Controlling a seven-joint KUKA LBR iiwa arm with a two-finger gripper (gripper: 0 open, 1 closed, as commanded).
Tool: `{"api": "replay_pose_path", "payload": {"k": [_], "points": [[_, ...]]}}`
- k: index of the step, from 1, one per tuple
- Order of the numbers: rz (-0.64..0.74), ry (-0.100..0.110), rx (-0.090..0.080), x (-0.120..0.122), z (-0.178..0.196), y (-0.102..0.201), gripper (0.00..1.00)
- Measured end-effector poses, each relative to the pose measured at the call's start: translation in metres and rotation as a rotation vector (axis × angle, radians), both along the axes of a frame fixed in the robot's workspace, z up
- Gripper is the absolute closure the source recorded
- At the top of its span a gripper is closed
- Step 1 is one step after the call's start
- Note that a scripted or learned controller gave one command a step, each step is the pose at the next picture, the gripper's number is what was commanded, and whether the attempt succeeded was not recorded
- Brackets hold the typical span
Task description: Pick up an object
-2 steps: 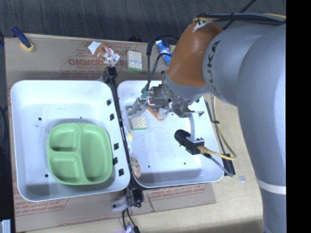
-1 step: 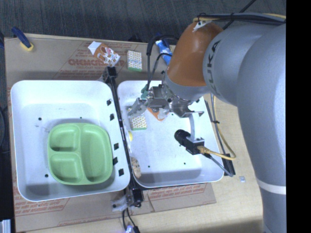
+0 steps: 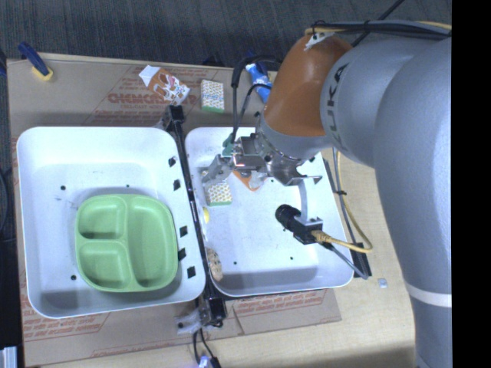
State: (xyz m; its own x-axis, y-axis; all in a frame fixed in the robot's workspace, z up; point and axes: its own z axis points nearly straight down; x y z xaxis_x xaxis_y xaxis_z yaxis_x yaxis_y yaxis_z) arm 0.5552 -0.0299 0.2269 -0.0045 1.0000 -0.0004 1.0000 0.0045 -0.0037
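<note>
The gripper (image 3: 230, 163) hangs in the right bin (image 3: 261, 278), just above a small checkered block (image 3: 220, 195) lying lower-left; whether it grips anything, I cannot tell.

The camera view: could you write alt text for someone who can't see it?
A grey robot arm with an orange band reaches from the right into the right white bin, its gripper low over small items near a checkered packet. The left white bin holds a green divided plate.
</note>
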Motion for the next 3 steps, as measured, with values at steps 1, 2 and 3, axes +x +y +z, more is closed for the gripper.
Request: {"api": "replay_pose_path", "payload": {"k": [1, 2, 3], "points": [[0.003, 0.002, 0.0, -0.08, -0.036, 0.044, 0.0], [0.002, -0.005, 0.0, -0.068, 0.084, 0.032, 0.0], [0.003, 0.001, 0.0, -0.079, -0.018, 0.077, 0.0]]}}
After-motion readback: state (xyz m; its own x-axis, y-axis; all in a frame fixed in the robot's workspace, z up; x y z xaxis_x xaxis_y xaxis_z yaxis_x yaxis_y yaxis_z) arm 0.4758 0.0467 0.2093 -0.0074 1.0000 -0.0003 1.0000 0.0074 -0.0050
